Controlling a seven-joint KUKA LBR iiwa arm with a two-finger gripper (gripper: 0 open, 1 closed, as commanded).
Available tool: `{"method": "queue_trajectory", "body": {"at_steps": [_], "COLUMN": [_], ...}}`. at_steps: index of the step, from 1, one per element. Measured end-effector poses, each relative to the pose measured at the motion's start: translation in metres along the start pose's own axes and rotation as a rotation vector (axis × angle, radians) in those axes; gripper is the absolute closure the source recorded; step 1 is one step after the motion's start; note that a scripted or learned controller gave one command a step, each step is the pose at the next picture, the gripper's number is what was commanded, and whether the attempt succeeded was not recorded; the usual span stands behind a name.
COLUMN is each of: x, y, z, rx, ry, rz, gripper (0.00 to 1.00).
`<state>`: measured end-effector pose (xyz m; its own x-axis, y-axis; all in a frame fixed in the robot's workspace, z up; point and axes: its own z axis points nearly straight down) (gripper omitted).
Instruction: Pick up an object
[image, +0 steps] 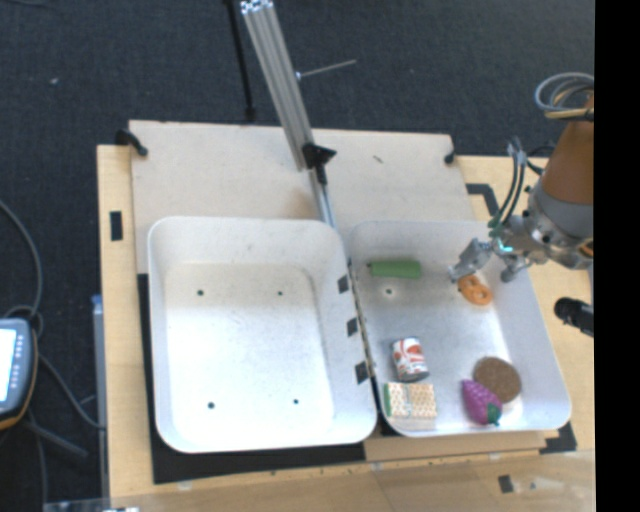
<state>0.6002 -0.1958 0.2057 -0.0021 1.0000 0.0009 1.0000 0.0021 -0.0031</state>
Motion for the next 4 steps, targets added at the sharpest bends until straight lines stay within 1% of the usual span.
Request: {"method": "queue_trajectory", "body": {"at_steps": [1,2,3,4], "x": [0.000,-0.002,-0.004,-0.005], "y": [0.001,-0.002,-0.003,-0.001], "z": [-0.003,0.060,0.107,0.093], "rx": [-0.005,0.001,0.000,-0.008], "ry": [-0.002,-0.003,-0.003,-0.004], "rz": [-0.002,0.003,0.005,0.008], "gripper": [0.00,0.00,0.00,1.00]}}
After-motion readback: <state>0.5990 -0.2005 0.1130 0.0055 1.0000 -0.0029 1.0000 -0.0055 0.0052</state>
